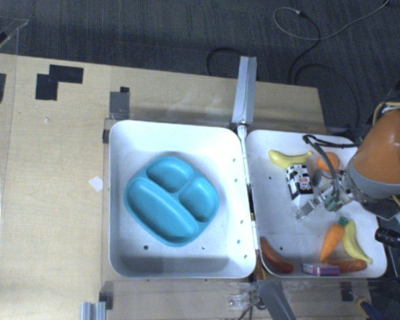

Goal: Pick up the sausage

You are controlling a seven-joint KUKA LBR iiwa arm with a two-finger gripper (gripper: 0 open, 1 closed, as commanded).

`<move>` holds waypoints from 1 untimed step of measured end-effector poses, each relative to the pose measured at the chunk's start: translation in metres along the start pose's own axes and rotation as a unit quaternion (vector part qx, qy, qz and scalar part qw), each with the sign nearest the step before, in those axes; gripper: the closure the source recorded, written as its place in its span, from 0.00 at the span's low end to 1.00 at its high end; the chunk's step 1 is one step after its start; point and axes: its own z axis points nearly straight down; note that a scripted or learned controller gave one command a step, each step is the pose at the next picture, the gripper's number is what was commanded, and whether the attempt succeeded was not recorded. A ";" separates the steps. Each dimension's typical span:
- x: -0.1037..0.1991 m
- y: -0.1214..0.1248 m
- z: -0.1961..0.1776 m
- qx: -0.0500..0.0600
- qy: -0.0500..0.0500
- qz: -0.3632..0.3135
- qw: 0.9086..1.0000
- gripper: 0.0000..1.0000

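The sausage [276, 256] lay in the right bin [278, 193], at its near-left corner, close to the wall that divides the two bins. It was dark red-brown, and its long axis ran diagonal, from upper left to lower right in the view.

The gripper [309, 203] hung over the middle of the same bin, approx. between the banana [288, 158] and the carrot [331, 241]. I could not tell the gripper's state; nothing was seen held in it.

So the key relation: the sausage was down and to the left of the gripper in the view, i.e. nearer to the bin's front edge, well apart from it. In my judgement the next move needed a shift toward that corner and a wrist turn, so the grasp would cross the short side of the sausage. The walls were very near there, which could block one side.
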 end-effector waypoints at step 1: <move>-0.067 0.032 -0.022 -0.001 -0.001 -0.024 1.000 0.00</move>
